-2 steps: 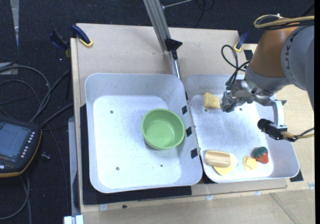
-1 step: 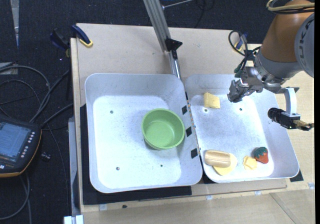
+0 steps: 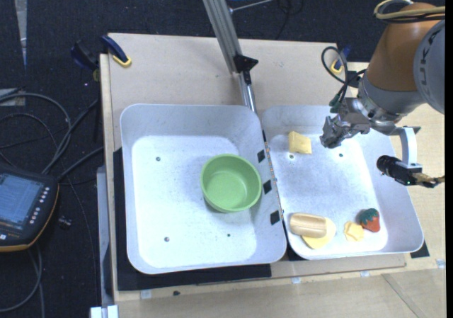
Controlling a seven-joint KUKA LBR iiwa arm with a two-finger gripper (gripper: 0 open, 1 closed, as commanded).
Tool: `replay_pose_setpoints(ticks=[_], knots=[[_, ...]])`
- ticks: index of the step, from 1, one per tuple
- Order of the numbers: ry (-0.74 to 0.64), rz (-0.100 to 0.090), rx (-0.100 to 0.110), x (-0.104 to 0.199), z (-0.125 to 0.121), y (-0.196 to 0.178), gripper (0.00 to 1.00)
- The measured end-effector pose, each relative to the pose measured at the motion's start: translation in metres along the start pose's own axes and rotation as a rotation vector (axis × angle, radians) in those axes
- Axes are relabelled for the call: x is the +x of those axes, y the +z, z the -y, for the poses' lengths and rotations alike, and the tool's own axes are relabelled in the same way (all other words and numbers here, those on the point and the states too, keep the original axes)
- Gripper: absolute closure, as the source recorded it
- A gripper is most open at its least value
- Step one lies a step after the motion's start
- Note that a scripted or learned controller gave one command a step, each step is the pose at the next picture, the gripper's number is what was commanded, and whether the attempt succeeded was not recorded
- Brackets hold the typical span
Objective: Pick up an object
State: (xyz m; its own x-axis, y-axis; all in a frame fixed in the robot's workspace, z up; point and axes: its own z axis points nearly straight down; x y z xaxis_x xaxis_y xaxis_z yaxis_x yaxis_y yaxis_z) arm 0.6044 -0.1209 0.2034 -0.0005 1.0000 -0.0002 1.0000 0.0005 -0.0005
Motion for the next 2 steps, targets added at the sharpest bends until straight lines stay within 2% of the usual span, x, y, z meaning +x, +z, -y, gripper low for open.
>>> replay_pose_setpoints(ticks=[1,2], knots=[[-0.004,-0.001,-0.001,0.05,-0.014,-0.003,1.0],[-0.004,-0.002,0.0,0.107,-0.014,0.0,1.0]])
